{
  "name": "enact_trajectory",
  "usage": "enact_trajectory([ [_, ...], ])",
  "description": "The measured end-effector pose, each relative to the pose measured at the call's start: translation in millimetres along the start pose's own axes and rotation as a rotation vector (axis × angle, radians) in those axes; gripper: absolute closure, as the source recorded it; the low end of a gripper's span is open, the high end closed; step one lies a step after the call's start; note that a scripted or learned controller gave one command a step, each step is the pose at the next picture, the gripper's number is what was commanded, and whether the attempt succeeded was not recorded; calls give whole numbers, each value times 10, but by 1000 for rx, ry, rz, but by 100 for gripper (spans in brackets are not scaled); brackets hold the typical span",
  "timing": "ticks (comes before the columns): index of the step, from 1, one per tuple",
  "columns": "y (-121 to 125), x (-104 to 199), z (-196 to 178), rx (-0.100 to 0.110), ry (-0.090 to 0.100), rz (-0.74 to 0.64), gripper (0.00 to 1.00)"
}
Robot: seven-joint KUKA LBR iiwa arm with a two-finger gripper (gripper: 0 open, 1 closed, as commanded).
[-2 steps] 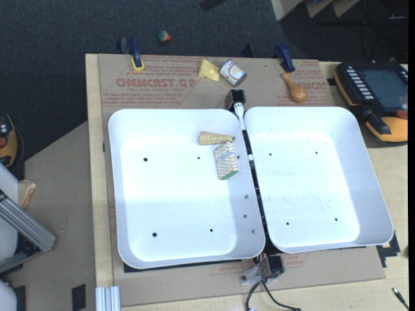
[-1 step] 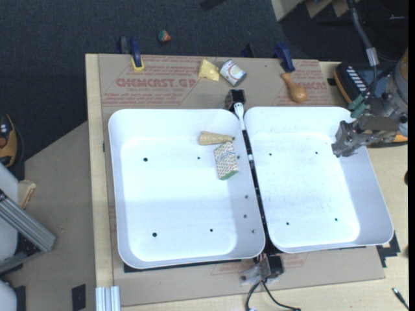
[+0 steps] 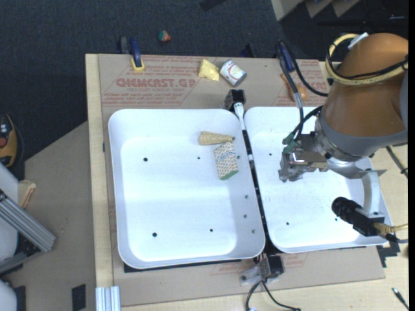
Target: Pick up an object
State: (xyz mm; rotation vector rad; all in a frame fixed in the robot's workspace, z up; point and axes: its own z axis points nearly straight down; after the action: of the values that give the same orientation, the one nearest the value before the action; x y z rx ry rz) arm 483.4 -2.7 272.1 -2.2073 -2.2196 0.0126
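Near edge of table (image 3: 104, 173): black clip (image 3: 271, 265) with a cable at the seam where the two bins meet.

Left bin (image 3: 123, 238), near half: bare white floor with a few small dark dots; nothing lying there.

Right bin (image 3: 285, 238): claw (image 3: 293, 166) hangs over its left-middle part, close to the wall shared with the left bin; pointed down; nothing seen in its hold; how far open it is, cannot tell, the wrist hides it. Arm (image 3: 363, 102) comes in from the right, orange band bulking over the far right corner of this bin.

Left bin, far right part: packet (image 3: 225, 160), pale with a fine green pattern, lying flat, long side running near to far, close to the shared wall but not on it. Just beyond it: cone (image 3: 215, 138), tan, on its side, lying left to right; its near edge just beside the packet's far end; touching or not, cannot tell. Both well apart from the claw, with the bin walls between.

Far seam between bins: second black clip (image 3: 236, 100).

Far strip of table, red print on it: yellow scrap (image 3: 209, 70) and small white-grey cylinder (image 3: 233, 72) just beside each other; blue clamp (image 3: 135, 52) at the far left edge.

Floor (image 3: 65, 18) beyond: dark carpet; one small red-green bit (image 3: 165, 36).
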Motion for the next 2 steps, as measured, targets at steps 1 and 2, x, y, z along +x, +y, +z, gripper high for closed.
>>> enact_trajectory([
  [1,-43,288,-1133,-28,0,0,100],
  [2,-70,686,-2726,-35,2,0,100],
])
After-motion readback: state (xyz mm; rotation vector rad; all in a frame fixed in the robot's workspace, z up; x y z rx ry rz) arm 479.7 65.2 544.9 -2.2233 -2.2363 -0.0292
